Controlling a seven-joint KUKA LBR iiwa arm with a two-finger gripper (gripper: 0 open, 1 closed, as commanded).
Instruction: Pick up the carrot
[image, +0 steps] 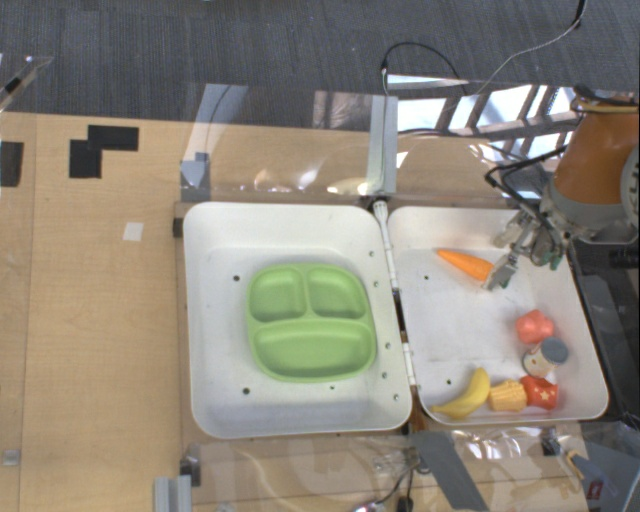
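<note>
**Carrot in the right bin, gripper just beside it**

A pale wooden worktop (90, 300) carries two shallow white bins side by side, with a dark ribbed floor beyond it and clear panels standing behind the bins. The left bin (215, 400) holds a green divided plate (311, 322) with three compartments, lying flat near the bin's middle.

The right bin (450, 330) holds the rest. The carrot (466, 263) — orange, tapering to a point on its left end — lies in the upper part of this bin, well apart from the other things. Along the bin's lower right sits a cluster: a yellow banana (466, 396) at the lower edge, an ear of corn (507, 396) just beside it, a red piece (541, 393) touching the corn, a grey and cream piece (547, 354) above that, and a pinkish-red piece (535, 326) above again.

The arm comes in from the right, its orange band at the upper right edge. The gripper (499, 274) hangs low over the right bin, its fingers (503, 270) just beside the carrot's thick right end. Whether the fingers are spread or closed — I cannot tell, and the carrot does not appear to be between them; it lies on the bin floor.
</note>
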